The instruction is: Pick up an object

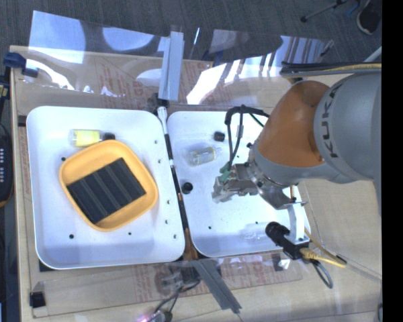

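- Gripper (227, 184): positioned low over the middle of the right bin (201, 228), at the end of the arm (302, 134) reaching in from the right. Open or closed: cannot tell from this angle; nothing visibly gripped.
- Nearest candidate: clear object (201, 155), lying on the bin floor up and to the left of the gripper, near but apart from it. Farther up, a small dark piece (219, 137), also loose on the floor.
- For a sound pick: centre over one single item before descending; approach straight down; close only once the item sits squarely within the gripper's span; lift slowly and confirm the hold before travelling.
- Expect the clear object to be slick and hard to locate against white; favour a grasp across its narrower side.
- Keep away from the bin wall and the central edge where both bins meet, to avoid a collision on the descent.
- Left bin (54, 233): holds a yellow dish (140, 180) with a dark ribbed insert, lying flat, plus a yellow block (86, 137) just beyond its upper edge. Well apart from the gripper; a longer reach required.
- Surface: shallow white bins, smooth and glossy, set side by side on a wooden bench (349, 210).
- Room: dark carpet (121, 5) beyond the bench; bright window reflections across the far edge.
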Action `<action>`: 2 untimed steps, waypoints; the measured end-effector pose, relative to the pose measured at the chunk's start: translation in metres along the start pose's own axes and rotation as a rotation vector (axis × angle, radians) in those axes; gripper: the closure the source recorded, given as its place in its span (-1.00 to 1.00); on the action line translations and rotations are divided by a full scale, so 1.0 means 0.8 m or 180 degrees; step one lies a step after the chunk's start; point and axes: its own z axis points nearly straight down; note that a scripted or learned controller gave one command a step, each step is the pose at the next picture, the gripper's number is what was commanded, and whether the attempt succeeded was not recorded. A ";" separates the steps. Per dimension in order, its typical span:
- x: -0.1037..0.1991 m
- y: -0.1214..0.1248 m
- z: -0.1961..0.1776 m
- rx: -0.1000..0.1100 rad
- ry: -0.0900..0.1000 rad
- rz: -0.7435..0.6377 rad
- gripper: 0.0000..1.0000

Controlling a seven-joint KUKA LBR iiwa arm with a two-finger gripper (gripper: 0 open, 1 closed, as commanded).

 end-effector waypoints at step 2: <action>-0.039 0.073 0.062 -0.0005 -0.0005 -0.0542 -1.00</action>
